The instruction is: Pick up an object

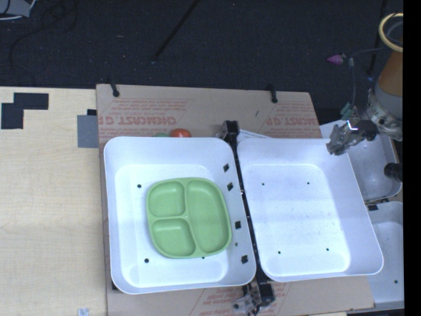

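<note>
Green and flat, the divided plate (189,217) lies in the left bin (125,160), well apart from the claw (340,139) at the right bin's (355,176) far corner. I cannot tell the claw's state, and it carries nothing visible. Such a low rim could slip from a pinch.

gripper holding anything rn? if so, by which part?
Nothing held. The gripper sits at the right bin's upper right corner; the green plate lies in the left bin.

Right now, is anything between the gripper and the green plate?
No object. The gripper sits off the right bin's upper right corner; the plate lies in the left bin, past the divider rims.
</note>
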Action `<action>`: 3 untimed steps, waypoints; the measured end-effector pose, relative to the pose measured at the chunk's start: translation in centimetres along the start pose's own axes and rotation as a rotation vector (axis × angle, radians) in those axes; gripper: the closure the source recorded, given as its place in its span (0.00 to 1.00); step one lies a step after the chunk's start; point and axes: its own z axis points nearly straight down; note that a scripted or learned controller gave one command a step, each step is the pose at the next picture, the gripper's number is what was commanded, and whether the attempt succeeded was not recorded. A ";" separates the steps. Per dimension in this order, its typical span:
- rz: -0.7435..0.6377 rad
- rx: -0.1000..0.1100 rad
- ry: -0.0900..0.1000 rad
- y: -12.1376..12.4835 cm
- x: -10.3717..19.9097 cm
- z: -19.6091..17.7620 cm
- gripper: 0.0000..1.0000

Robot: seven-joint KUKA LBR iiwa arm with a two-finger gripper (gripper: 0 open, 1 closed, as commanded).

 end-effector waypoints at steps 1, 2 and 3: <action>-0.001 0.008 0.003 -0.9 4.9 1.5 1.00; -0.002 0.009 0.003 -2.8 10.5 2.1 1.00; -0.002 0.007 0.004 -3.3 15.5 1.3 1.00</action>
